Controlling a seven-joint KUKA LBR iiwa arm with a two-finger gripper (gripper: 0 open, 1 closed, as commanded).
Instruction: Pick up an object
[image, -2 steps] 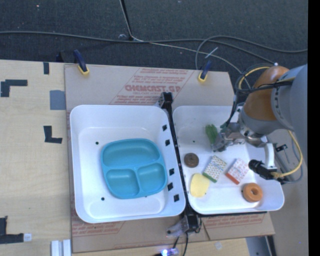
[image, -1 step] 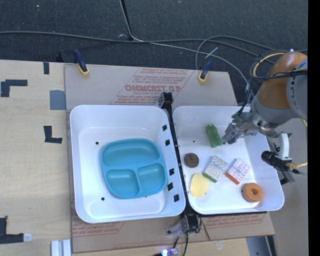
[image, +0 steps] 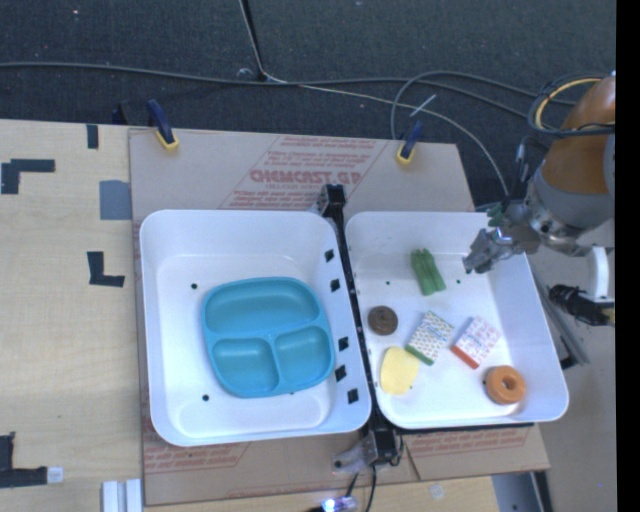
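Hovering over the upper right edge of the right-hand bin (image: 520, 300), the gripper (image: 483, 252) of the grey arm (image: 570, 190) shows as a dark metal cluster, too small and blurred to tell whether its jaws stand apart or together; nothing is visibly held. Just left of it and apart from it, a green ridged block (image: 427, 271) lies tilted on the smooth white floor. Lower in the same bin sit a round brown disc (image: 382, 320), a checkered packet (image: 430, 336) and a red-and-white packet (image: 476, 341) (both flat and rectangular), a soft-looking yellow piece (image: 399, 371) and an orange ring-shaped doughnut (image: 505, 385) near the lower right corner. Any of these could serve as the object to pick; all rest in the right-hand bin. At centre frame, the left-hand bin (image: 160, 300) holds a blue plastic tray (image: 267, 335) with three compartments. Both bins rest on a printed cardboard sheet (image: 290, 170) fixed by two yellow-and-blue clamps (image: 162, 128) at the upper edge.
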